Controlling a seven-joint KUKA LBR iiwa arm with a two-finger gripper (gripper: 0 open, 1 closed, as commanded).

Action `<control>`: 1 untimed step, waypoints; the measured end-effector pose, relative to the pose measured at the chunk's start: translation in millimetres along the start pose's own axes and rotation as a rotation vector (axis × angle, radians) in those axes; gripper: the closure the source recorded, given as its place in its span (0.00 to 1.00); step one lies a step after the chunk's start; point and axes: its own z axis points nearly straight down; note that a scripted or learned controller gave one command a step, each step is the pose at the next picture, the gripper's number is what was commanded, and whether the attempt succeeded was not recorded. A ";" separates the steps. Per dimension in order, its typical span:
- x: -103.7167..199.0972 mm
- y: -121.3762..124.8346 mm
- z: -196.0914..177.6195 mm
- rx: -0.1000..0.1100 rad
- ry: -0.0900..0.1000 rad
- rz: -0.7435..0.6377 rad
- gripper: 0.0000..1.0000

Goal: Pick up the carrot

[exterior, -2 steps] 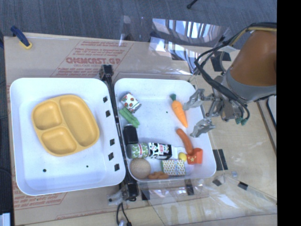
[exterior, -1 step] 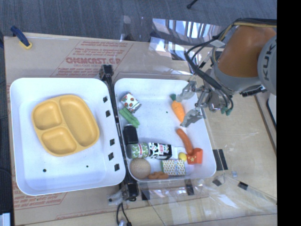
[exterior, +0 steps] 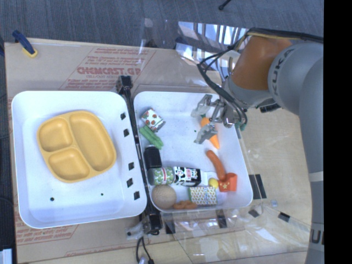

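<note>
Carrot (exterior: 211, 134) lies tilted, tip down-right, clamped between the closed fingers of the gripper (exterior: 207, 126), arm reaching from right over right bin (exterior: 181, 106).

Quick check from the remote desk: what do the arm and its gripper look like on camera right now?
The arm is grey, thick and rounded, with an orange band above the wrist and part of dark KUKA lettering on the grey shell. Black cables loop beside the wrist. The gripper is a small grey metal assembly.
</note>
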 end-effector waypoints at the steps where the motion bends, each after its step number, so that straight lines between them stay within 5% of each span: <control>1: 9.9 -0.7 41.2 0.003 -0.009 -0.129 0.00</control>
